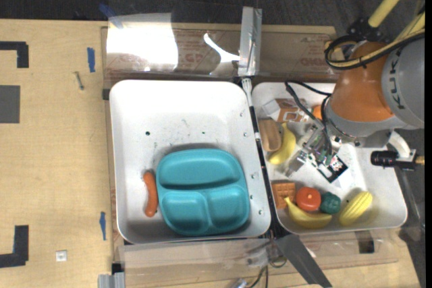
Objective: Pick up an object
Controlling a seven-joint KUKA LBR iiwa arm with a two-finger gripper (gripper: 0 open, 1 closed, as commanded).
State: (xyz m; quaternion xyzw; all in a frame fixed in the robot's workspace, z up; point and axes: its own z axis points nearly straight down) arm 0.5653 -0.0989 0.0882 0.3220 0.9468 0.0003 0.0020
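While the gripper (312,150) sits low in the right bin (395,216), I cannot tell its state from my feed. A yellow banana-like piece (284,148) lies just beside it. More toy food crowds the bin's near side: a banana (304,216), a tomato (308,197), a lemon (356,206). The left bin (182,104) holds a teal tray (201,191) and a sausage (150,193).
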